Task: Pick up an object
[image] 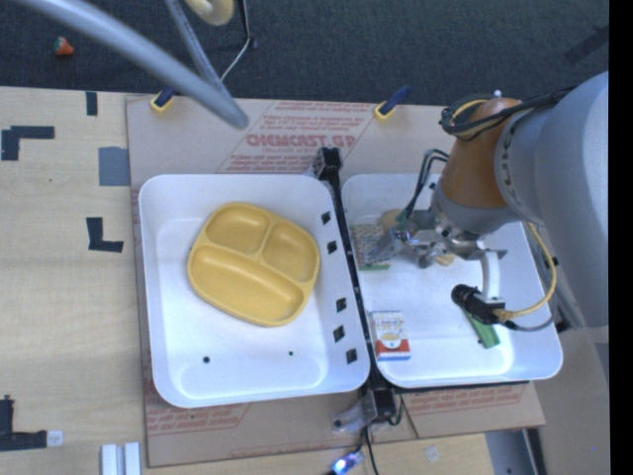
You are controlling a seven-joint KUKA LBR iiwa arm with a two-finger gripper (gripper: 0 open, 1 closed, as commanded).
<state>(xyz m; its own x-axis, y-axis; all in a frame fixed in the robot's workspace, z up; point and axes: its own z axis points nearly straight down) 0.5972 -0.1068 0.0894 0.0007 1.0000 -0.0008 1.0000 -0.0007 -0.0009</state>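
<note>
Pick not done yet, far as I can see. The gripper (420,247) is low in the right shallow white bin (524,364), just beside a small green-patterned flat packet (370,246) that lies by the divider, prob. the target. Nothing visibly gripped. Can't tell if the gripper's spread or closed, wrist hides it. Left to do: grasp + lift.

Right bin also has a small white card box w/ red & yellow print (388,332) nr the front. The left shallow white bin (168,364) holds a yellow divided plastic plate (254,262).
</note>
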